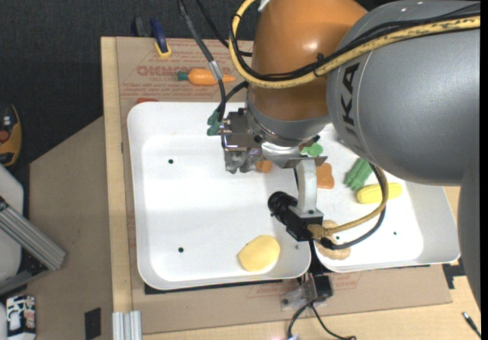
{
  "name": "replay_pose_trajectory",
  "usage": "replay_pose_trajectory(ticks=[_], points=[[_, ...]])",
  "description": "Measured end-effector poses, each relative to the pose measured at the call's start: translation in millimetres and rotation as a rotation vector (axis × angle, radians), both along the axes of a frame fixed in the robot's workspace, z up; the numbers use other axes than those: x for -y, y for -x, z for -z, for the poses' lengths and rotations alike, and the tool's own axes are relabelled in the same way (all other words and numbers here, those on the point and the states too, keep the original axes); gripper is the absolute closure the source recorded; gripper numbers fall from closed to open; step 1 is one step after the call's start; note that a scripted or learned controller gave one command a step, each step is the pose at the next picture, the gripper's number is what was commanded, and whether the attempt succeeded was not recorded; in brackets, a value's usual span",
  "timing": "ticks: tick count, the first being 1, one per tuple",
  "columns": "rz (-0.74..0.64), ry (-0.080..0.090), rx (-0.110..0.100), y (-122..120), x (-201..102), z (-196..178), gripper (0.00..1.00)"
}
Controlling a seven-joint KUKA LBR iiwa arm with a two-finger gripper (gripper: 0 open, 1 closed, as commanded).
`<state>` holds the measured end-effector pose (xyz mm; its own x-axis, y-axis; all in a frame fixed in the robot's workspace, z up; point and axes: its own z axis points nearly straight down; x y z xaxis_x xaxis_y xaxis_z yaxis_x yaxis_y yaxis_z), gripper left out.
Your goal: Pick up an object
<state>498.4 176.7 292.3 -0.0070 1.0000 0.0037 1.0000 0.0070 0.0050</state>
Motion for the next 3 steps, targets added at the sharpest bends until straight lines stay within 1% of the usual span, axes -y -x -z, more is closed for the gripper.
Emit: replay_pose_trajectory(ticks=[1, 2, 3], points=[[0.005, 0.003, -0.003, -1, 3, -7, 1.00], [0.002, -0.001, 0.004, 19, -23, -87, 1.00], [0.015, 0.007, -0.013, 20, 45, -27, 1.00]])
